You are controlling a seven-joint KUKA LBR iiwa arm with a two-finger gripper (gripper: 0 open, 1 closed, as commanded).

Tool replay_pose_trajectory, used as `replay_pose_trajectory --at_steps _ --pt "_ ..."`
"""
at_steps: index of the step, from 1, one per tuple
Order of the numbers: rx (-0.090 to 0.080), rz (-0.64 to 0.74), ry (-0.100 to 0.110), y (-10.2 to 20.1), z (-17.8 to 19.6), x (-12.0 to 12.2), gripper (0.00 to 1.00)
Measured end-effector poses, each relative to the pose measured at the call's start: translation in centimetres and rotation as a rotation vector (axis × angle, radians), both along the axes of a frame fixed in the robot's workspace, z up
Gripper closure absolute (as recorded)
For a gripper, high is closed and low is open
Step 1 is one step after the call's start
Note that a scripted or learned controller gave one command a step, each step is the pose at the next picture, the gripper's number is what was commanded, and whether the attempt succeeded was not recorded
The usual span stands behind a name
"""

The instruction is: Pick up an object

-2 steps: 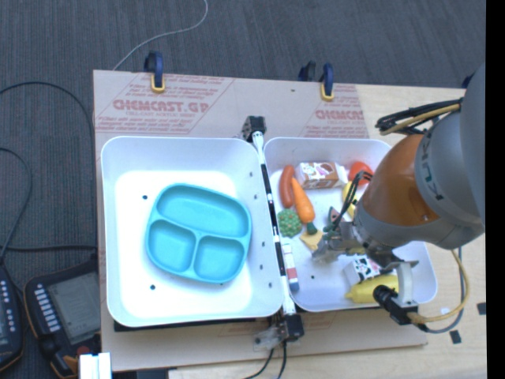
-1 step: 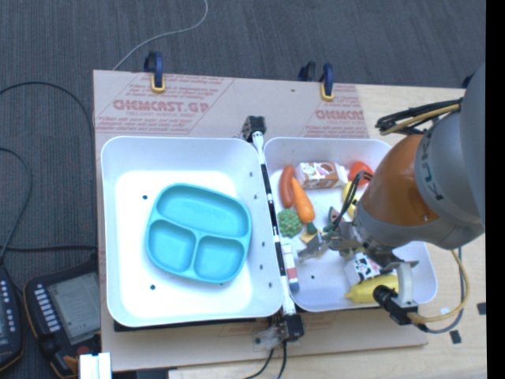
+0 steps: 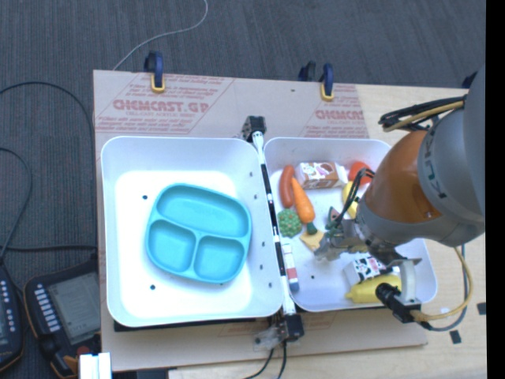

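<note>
Crowding the gripper [image 3: 330, 239], whose state could not be told, the carrot [image 3: 300, 199] and broccoli [image 3: 289, 223] risked a glancing, failed grasp.

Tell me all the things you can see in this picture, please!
shallow white plastic bins: two, white, side by side on the board.
blue divided plastic tray: one, light blue, three compartments, in the left bin.
orange toy carrot: one, orange, in the right bin near its left wall.
slim red-orange toy vegetable: one, beside the carrot, touching it.
green toy broccoli: one, green, just below the carrot.
brown snack packet: one, brown and white, near the right bin's top.
yellow toy banana: one, yellow, near the right bin's bottom edge.
blue clamps: two, on the board's top edge.
robot arm: one, grey and orange, over the right bin.
gripper: one, dark, low in the right bin.
</note>
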State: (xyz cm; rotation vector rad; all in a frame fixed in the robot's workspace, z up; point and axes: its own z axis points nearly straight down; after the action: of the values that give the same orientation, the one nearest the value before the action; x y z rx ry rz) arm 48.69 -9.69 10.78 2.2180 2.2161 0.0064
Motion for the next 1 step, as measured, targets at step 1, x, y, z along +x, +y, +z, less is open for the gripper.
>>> replay_pose_trajectory --at_steps 1 --pt "0.0 0.0 0.0 0.0 -0.01 -0.01 0.0"
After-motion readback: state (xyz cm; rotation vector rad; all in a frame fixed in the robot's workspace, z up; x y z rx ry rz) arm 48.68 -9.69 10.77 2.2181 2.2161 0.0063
